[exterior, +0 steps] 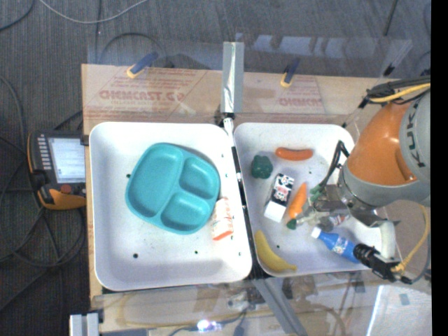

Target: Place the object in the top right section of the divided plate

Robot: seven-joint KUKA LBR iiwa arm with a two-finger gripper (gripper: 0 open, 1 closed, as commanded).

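Carrot [299, 199] lies in the right bin [329, 133], long axis slanting toward the counter's front-left, just left of the tool [323, 203]; its grip state I cannot tell. Divided plate [173, 186] sits in the left bin [112, 145], well apart.

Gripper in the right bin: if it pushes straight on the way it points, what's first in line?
Probably the orange toy carrot: the gripper points leftward at it. Depth is unclear, so it might pass above.

Grey arm [413, 180], orange band [381, 145]
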